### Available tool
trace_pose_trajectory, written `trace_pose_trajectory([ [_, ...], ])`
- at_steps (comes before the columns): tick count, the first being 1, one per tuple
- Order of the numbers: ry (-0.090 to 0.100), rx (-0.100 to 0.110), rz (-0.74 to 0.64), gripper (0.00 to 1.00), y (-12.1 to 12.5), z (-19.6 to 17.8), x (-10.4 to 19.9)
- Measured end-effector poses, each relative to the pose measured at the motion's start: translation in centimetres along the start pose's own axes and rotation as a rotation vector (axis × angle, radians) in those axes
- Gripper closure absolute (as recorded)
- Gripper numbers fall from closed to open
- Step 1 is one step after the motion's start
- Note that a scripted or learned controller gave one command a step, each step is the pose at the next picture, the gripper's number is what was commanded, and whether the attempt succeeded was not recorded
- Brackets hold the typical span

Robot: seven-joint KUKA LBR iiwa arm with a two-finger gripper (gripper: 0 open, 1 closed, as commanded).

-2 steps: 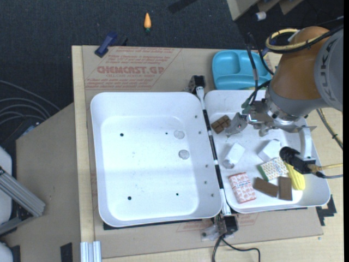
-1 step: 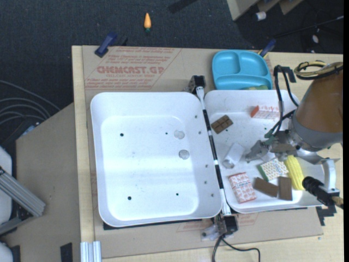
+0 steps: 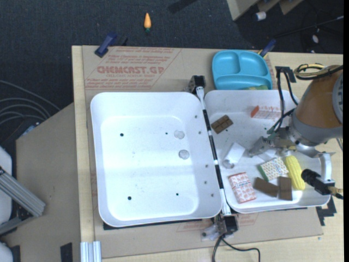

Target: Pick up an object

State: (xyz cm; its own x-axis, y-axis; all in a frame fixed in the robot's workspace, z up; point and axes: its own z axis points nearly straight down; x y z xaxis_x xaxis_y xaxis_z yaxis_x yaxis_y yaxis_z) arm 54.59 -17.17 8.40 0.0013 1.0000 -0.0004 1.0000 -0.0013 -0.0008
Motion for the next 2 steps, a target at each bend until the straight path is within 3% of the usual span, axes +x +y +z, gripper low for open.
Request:
trace_pose_trajectory([
  [1,0.011,0.002,-0.006,0.00,6.4,-0.1,-4.7],
  [2,0.001,-0.002,-0.003,0.00,12.1,-0.1,-0.6],
])
